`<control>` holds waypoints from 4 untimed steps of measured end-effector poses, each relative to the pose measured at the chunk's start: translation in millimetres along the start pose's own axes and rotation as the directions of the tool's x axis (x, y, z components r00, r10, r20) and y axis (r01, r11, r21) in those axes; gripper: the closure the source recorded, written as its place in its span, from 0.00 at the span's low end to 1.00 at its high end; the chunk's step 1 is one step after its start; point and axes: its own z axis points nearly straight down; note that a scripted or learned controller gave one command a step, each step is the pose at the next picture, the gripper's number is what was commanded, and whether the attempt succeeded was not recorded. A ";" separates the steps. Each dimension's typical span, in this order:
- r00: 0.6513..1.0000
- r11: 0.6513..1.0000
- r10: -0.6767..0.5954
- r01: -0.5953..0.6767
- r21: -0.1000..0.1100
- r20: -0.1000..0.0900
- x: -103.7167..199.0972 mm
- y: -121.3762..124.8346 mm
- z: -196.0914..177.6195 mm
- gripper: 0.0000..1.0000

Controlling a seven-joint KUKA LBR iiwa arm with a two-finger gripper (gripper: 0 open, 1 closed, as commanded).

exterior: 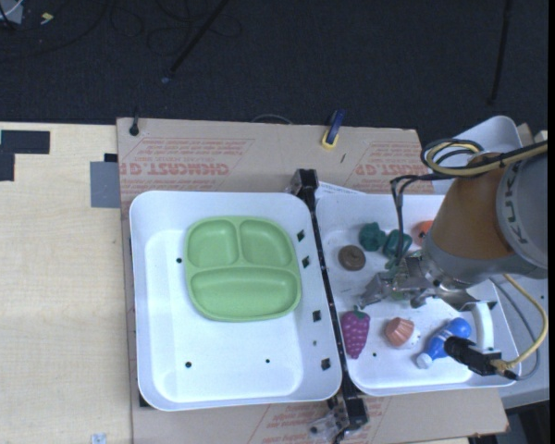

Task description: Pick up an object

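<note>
Over the right white bin (370, 382) the gripper (381, 289) hangs low; whether its fingers are spread or pressed together cannot be told. Near it lie a purple grape bunch (355, 332), orange cupcake-like toy (399, 331), brown disc (352, 258) and teal lump (385, 240); a green divided plate (241, 268) sits in the left bin (166, 377)

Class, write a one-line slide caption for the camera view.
Robot gripper hovers over the right bin among small toys, near purple grapes; a green divided plate lies in the left bin.
</note>
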 end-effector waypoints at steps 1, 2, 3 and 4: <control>1.000 1.000 0.000 0.000 -0.004 0.001 2.4 -0.3 27.6 0.00; 1.000 1.000 0.008 -0.008 -0.004 0.001 0.1 -0.5 15.9 1.00; 1.000 1.000 0.002 -0.002 -0.010 0.002 2.8 -1.6 -26.5 1.00; 1.000 1.000 0.000 0.000 -0.011 0.003 2.5 -11.5 -76.6 1.00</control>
